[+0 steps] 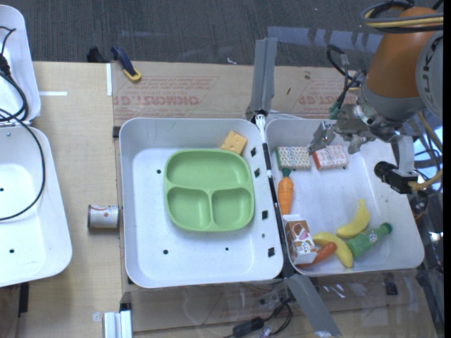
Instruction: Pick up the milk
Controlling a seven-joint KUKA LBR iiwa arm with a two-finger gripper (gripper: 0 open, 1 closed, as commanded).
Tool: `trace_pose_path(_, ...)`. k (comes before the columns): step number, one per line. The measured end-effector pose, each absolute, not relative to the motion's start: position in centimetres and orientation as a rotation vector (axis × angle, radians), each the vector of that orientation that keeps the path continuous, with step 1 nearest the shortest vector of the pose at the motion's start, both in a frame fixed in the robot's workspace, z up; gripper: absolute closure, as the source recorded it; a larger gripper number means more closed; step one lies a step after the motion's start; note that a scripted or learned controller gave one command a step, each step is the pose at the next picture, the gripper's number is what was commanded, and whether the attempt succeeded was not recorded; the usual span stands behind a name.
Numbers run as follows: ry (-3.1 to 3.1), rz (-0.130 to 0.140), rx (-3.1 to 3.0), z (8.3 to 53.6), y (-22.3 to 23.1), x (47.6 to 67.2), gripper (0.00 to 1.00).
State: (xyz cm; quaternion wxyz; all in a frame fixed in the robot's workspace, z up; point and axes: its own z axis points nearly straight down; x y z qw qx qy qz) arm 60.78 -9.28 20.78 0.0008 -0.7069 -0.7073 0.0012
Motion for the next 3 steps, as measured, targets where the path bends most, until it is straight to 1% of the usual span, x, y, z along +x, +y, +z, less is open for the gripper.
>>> trace_pose_path(1,-2.072,0.007,-2.357,19.02,-3.16,61.47,0.0)
trace_pose_path(3,-2.072,0.006,-2.358,19.02,-3.19,61.47,0.0)
